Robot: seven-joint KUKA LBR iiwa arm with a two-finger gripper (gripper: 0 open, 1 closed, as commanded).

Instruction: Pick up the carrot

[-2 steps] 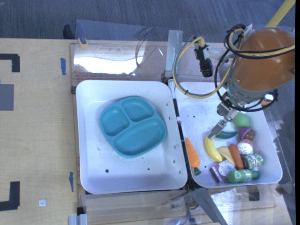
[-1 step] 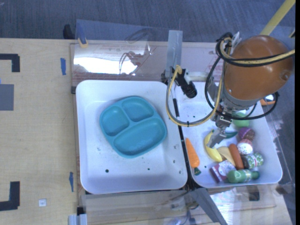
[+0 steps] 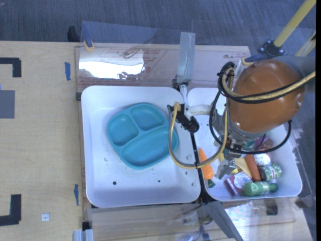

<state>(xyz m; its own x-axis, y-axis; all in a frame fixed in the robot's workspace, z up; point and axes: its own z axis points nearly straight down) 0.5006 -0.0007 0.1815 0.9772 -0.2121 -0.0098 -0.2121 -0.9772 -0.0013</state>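
Claw point(image 3: 226, 165) hangs with fingers apart, holding nothing, in the right bin point(image 3: 296, 182); carrot point(image 3: 204, 164) lies just left of it by the wall (cluttered side), so straddle the carrot lengthwise before closing.

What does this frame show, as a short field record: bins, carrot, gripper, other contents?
left bin: holds a blue divided plate
right bin: holds the carrot and a pile of toy foods
carrot: orange, lying at the right bin's left edge, beside the divider
gripper: low over the right bin, just right of the carrot
grasp: carrot not between the fingers; not picked up
arm: orange band above the wrist, over the right bin
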